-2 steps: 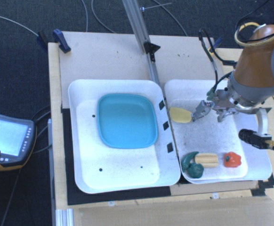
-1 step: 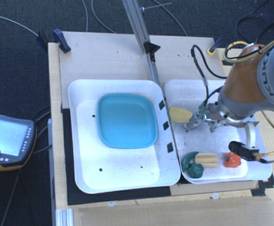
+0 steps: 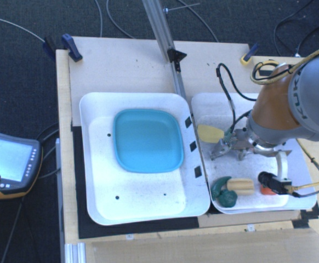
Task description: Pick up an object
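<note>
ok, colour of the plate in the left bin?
Light blue, turquoise-ish plate, clearest in the camera view.

- Arm (image 3: 307, 100): I read the dark letters "KU" on its grey shell at the right edge of the view; the word is cut off there by the frame.
- Pendant (image 3: 9, 163): I see a lit screen and small buttons on it, left of the bench; nothing on either is legible to me.
- Black tags (image 3: 192, 146) on the left bin's right rim: I can make out no marking on them.
</note>
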You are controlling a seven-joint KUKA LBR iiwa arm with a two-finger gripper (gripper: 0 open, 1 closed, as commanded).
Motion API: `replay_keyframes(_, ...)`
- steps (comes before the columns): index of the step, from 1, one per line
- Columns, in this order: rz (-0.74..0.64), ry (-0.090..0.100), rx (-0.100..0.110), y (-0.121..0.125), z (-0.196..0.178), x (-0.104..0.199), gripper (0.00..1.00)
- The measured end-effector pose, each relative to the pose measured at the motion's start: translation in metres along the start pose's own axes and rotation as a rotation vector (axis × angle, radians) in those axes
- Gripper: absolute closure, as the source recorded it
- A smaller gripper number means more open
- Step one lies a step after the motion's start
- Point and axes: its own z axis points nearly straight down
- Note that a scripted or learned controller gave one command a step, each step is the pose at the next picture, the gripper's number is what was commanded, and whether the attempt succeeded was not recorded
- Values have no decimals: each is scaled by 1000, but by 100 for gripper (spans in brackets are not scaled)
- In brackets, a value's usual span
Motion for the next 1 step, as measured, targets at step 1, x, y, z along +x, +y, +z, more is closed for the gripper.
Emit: replay_keyframes(1, 0, 0, -4, 1, -12, 0, 100)
